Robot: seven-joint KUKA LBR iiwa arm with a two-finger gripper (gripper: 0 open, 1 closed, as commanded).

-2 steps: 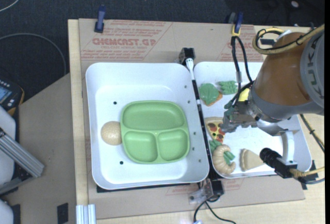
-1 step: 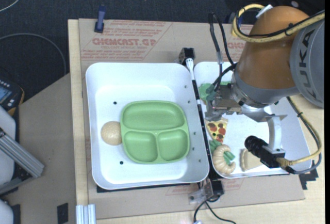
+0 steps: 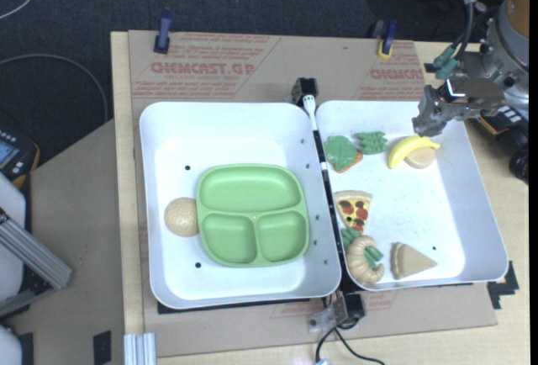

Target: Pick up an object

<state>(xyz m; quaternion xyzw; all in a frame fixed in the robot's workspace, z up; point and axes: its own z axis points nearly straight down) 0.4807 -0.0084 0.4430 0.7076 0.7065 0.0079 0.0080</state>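
A: Start big. What sits on the desk (image 3: 252,56)?

B: Two white bins. The left bin (image 3: 164,187) carries one green divided tray (image 3: 252,214) and one tan ball (image 3: 180,217) touching its left edge. The right bin (image 3: 471,212) holds six small toy foods.

A: And the arm?

B: Its hand (image 3: 430,124) hangs at the right bin's upper edge, just above the yellow banana (image 3: 410,152). Whether it is spread or closed I cannot tell, and nothing shows gripped in it.

A: How would the banana handle?

B: Probably light, stiff plastic, smooth and curved, so it may slip; pinch across its middle.

A: The rest?

B: One green leafy piece (image 3: 342,151), one pizza slice (image 3: 354,207), one croissant (image 3: 366,258), one tan wedge (image 3: 410,260), and one small green bit (image 3: 370,139).
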